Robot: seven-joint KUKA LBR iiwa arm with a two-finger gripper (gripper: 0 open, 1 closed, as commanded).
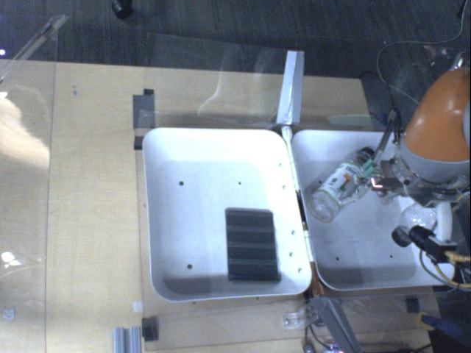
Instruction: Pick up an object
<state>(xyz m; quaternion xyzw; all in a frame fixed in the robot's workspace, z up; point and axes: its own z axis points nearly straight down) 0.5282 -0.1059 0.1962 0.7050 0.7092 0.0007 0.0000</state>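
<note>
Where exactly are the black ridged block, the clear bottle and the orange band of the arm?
black ridged block (pixel 252 244), camera view, middle of its ribbed top, in the left bin.
clear bottle (pixel 335 190), camera view, its body, lying tilted in the right bin.
orange band (pixel 441 120), camera view, its rounded upper surface.

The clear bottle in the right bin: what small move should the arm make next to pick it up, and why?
Probably a short move toward the left bin, then down. The clear bottle lies tilted on its side in the right bin, near the divider, and the arm's wrist sits just to the bottle's right, not over its middle.
</note>
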